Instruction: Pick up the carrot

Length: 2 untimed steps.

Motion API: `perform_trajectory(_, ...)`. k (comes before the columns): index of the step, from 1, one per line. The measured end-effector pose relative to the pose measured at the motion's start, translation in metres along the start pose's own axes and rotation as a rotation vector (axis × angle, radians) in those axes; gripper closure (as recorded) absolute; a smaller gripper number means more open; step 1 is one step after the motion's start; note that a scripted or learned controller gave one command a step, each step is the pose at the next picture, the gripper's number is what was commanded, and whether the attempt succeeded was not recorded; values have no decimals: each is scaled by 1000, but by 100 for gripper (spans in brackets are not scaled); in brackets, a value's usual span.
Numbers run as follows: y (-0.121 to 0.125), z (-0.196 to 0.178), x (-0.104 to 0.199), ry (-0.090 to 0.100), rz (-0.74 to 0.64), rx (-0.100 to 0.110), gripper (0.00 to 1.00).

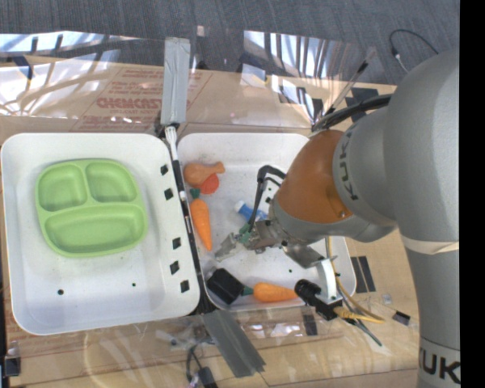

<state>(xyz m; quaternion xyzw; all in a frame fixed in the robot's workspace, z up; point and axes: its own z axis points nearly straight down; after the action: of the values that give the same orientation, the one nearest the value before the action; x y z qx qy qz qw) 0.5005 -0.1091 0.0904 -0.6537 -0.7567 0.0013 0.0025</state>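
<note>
Centre of the frame: your gripper [229,247] hangs low in the right bin [307,148], just right of the carrot [201,224] by the divider (likely lining up). Whether it's released or clenched, I cannot tell.

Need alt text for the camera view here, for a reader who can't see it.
A grey arm with an orange band reaches from the right into the right bin, its gripper low beside a carrot by the divider. Nearby lie a toy drumstick, a red piece and a second carrot. The left bin holds a green divided plate.
</note>
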Motion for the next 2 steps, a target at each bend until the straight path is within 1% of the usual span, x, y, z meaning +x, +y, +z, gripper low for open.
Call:
perform_trajectory(1, -20, -310, 36, -4, -137, -6, 0)
perform_trajectory(2, -16, -99, 66, -2, -374, -1, 0)
